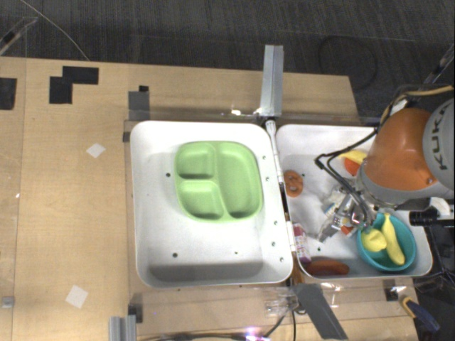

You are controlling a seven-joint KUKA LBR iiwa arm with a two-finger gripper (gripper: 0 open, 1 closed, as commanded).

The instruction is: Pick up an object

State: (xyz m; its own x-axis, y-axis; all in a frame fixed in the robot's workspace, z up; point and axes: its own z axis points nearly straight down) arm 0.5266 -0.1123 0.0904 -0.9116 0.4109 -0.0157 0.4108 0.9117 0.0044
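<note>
The left bin holds a green divided tray. Over the right bin the arm lowers its gripper near a teal bowl holding a yellow banana, a brown sausage and a small round cookie. How far the gripper is open, and whether it grasps anything, I cannot tell. This looks like the reaching step; next it needs to settle on one object.

a robotics lab, by the look of it: a plywood bench with black marker patches, two white bins held by metal brackets (cables trailing over dark carpet), and a grey-and-orange industrial arm reaching in.
</note>
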